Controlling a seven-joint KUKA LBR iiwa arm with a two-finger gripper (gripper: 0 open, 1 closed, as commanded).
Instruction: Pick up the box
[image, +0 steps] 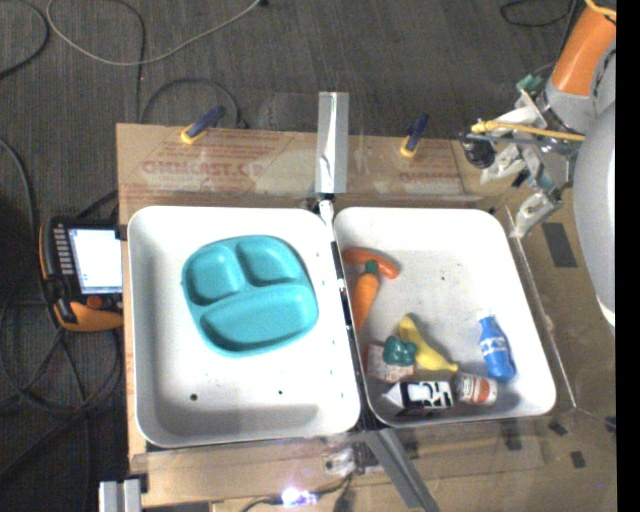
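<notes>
Bench: two white bins (150, 300) are seen side by side, cardboard beneath;
Gripper (522, 185): raised beyond the right bin's far right corner; jaw state cannot be told;
Box (425, 395): lain well below-left of the jaws, at the right bin's near wall, beside a small bottle (477, 389)

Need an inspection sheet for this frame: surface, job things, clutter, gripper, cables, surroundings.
Surface: two white bins, left bin and right bin, on a cardboard sheet.
Job things: box, black and white, lying at the right bin's front edge.
Clutter: teal tray in the left bin; carrot, yellow toy, blue bottle, small bottle in the right bin.
Gripper: gripper above the bench, beyond the right bin's back right corner; holds nothing seen.
Cables: cables on the floor.
Surroundings: orange handheld device left of the bench; clamps at the back.
</notes>
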